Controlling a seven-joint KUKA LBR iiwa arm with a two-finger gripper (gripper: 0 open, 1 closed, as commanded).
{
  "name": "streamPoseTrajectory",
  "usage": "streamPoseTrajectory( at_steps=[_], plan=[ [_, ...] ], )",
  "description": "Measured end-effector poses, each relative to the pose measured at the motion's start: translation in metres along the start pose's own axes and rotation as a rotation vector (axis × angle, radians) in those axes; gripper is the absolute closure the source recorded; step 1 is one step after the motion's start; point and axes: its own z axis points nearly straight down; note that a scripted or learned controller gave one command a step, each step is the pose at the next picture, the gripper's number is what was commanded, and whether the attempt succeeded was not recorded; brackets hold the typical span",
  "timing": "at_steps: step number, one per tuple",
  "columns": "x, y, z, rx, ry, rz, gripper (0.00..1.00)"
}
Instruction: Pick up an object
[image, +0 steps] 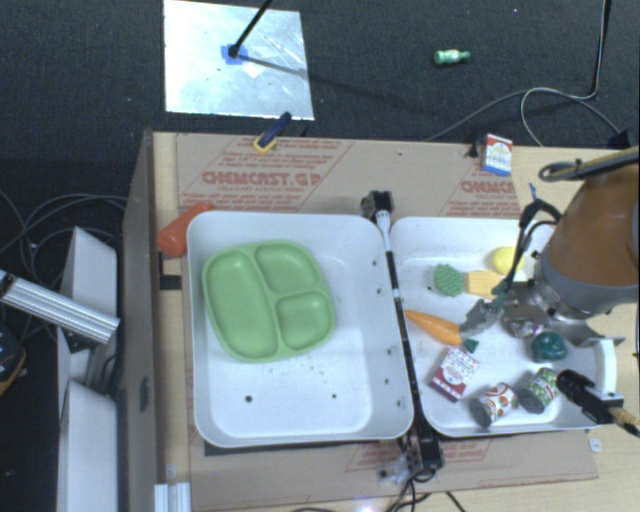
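The gripper (487, 316) hangs low over the right bin (420, 250), right of frame centre; whether it is open or closed cannot be told. Just left of it lies an orange carrot (432, 324), with a red-and-white carton (455, 371) below. A green corn piece (450, 280) sits above, two small cans (515, 396) lower right. A green divided plate (267, 299) rests in the left bin (300, 420).

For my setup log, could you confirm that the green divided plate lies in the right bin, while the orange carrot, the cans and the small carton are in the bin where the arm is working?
Not quite: the camera view shows the green divided plate in the left white bin, not the right one. The rest stands: the orange carrot, the cans and the small red-and-white carton lie in the right bin, where the arm works.
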Motion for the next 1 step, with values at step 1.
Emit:
streamPoseTrajectory(
  at_steps=[1],
  plan=[
    [0.0027,0.0570,0.0806,-0.002,0.000,0.000,0.00]
  ],
)
